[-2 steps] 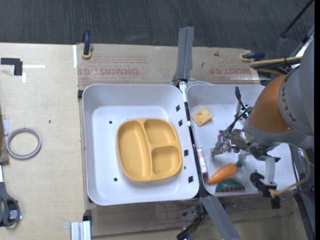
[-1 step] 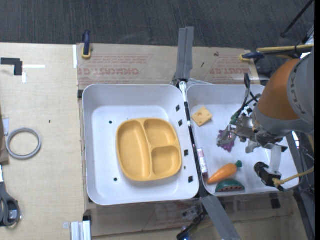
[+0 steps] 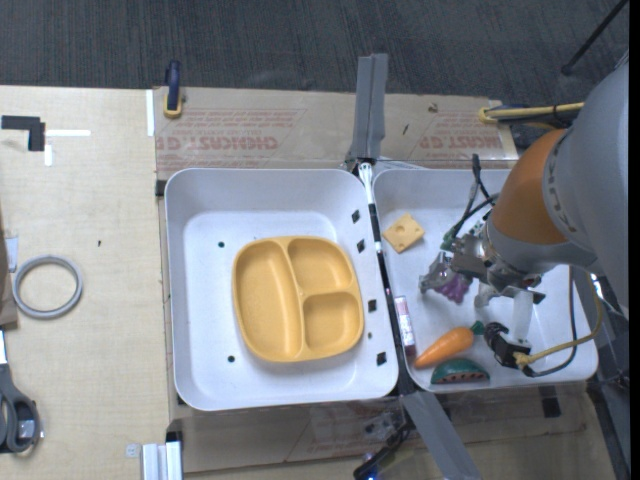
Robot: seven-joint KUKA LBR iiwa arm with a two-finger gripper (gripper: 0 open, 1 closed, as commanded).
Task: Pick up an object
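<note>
Camera view: wooden bench [image 3: 80, 198] bears two white bins [image 3: 190, 298].

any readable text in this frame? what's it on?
Red print on the cardboard strip behind the left bin: upside down and mirrored, too blurred to read for sure.
Red print on the cardboard behind the right bin: same, not legible.
Slim tube by the divider: possible label, too small to read.
No other text.

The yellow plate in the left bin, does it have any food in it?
Empty. The yellow plate lies flat in the left bin, and all three of its sections show bare yellow bottoms.
</note>
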